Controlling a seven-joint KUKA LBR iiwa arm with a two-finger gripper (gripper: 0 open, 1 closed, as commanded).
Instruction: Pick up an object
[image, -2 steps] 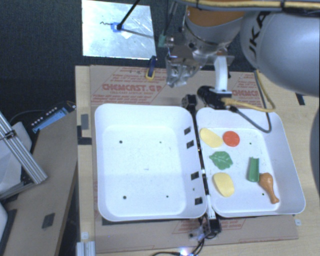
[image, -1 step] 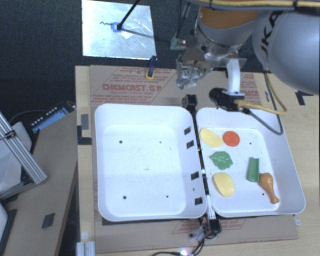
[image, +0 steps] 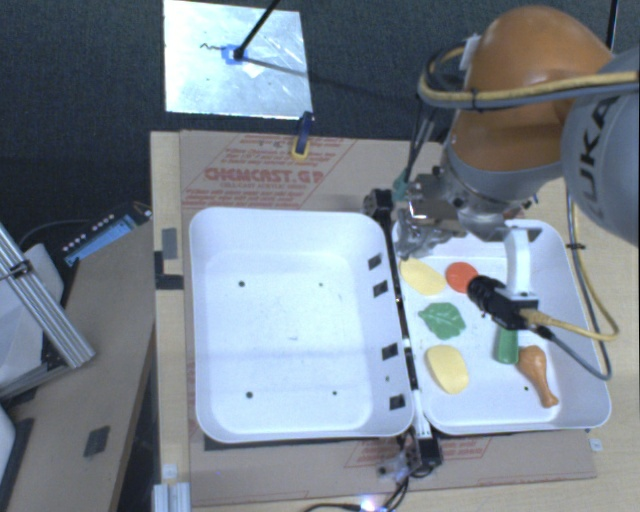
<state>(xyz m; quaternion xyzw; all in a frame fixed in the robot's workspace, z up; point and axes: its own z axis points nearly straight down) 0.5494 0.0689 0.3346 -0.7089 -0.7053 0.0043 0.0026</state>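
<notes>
A dark carpeted floor surrounds the tabletop (image: 130, 300), where a cardboard sheet (image: 260, 165) carries two white bins side by side. The end effector (image: 420, 232) hangs low over the far left corner of the right bin (image: 590, 400), just beside the divide between the bins; whether it is released or clenched I cannot tell, and nothing shows as held. Closest to it lies a yellow piece (image: 422, 277), then an orange-red disc (image: 461, 275), a green leaf (image: 442, 319), a second yellow piece (image: 447, 368), a green stick (image: 505, 345) and a drumstick (image: 536, 374), all loose on the bin floor. The left bin (image: 215, 400) lies beside it. The near yellow piece looks the easiest target: a good try would centre over it, descend straight, and stay off the bin wall. The arm (image: 530, 90) reaches in from the right, its orange band bulking above the wrist, which points steeply down.
</notes>
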